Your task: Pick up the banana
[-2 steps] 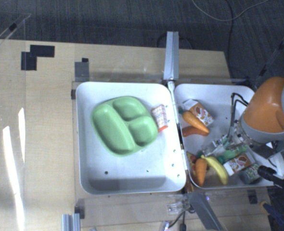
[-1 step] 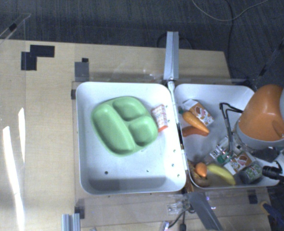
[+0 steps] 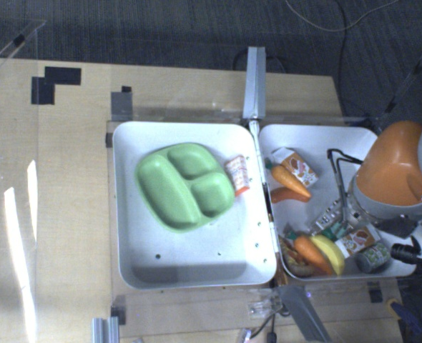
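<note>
Item: banana (image 3: 328, 254). Location: right bin (image 3: 354, 138), near its front edge, lying at a slant among other food. An orange carrot (image 3: 312, 252) lies touching its left side, a small printed packet (image 3: 358, 239) sits just to its right, and a dark round tin (image 3: 372, 259) is a little further right.

Condition and handling, as I judge it: light, curved, smooth-skinned, probably a toy piece given its even yellow, so fairly stiff but slick. It could roll or squirt out of a pinch taken near either tapered end.

Where to hold: across the thick middle, my fingers closing on the two long sides. The left side is crowded by the carrot (little gap for a finger there), so I expect to nudge in from above or risk taking both pieces together.

My hand (image 3: 337, 215): low over the right bin, just behind the banana and apart from it. Whether it is released or clenched I cannot tell; the metal parts are too small and cluttered to read. Nothing is seen between them.

Other contents: a second carrot (image 3: 291, 178) and a carton (image 3: 298, 166) at the back of the right bin; a green divided tray (image 3: 185, 185) and a small can (image 3: 237, 175) in the left bin (image 3: 136, 249).
</note>
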Robot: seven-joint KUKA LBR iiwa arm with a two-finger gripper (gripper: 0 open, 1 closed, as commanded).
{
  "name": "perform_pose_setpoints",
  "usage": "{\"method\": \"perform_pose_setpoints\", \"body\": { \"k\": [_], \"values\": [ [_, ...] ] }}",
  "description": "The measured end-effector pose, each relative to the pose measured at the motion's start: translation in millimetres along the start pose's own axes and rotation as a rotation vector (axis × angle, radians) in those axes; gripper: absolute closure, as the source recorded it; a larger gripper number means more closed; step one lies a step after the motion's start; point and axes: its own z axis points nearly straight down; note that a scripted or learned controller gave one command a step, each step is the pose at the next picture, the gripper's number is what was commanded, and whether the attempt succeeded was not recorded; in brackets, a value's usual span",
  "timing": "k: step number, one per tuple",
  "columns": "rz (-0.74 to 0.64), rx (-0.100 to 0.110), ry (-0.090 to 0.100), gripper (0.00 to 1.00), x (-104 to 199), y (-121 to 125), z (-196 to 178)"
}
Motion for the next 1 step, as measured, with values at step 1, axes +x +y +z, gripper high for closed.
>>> {"method": "perform_pose_setpoints", "body": {
  "k": [1],
  "values": [
    [0.196,0.016,0.010,1.00,20.0,8.2,-34.2]
  ]
}}
